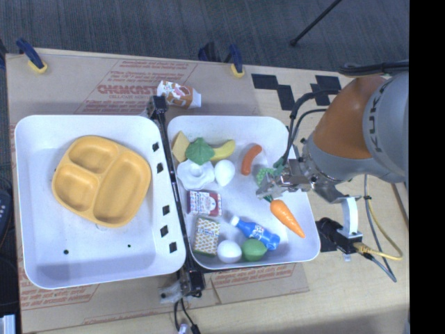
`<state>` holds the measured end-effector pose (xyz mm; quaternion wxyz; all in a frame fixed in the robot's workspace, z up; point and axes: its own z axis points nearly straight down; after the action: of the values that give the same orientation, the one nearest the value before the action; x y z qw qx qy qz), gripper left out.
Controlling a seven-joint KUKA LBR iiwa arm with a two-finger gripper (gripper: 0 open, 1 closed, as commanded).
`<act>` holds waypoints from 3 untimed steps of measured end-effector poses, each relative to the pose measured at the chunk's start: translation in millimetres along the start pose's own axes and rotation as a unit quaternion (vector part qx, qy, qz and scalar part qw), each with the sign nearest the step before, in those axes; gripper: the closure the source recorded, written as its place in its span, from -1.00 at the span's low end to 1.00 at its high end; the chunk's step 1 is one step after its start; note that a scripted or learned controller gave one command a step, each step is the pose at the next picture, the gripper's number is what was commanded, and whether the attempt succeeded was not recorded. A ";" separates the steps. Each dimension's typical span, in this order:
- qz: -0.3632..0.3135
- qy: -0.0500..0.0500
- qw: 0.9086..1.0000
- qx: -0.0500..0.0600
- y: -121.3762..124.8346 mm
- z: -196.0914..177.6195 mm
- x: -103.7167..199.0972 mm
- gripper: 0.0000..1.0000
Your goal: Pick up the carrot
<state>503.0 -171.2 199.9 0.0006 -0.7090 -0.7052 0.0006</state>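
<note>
Camera view: carrot (287, 217) just below the gripper (272, 189).

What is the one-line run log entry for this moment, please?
task: pick up carrot | claw: low in right bin, at carrot top end | carrot: lying on bin floor, not lifted | left bin: yellow plate

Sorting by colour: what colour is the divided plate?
Yellow; the divided plate shows in the camera view.
</note>
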 end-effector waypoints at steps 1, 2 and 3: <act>0.000 0.000 1.000 0.000 -0.1 0.0 0.0 -1.00; -0.135 0.002 0.991 -0.003 9.1 103.9 -25.8 -1.00; -0.137 0.000 0.991 -0.006 11.2 93.1 -26.2 1.00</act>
<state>513.9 -197.4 106.8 -0.0037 -0.6059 -0.7955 -0.0034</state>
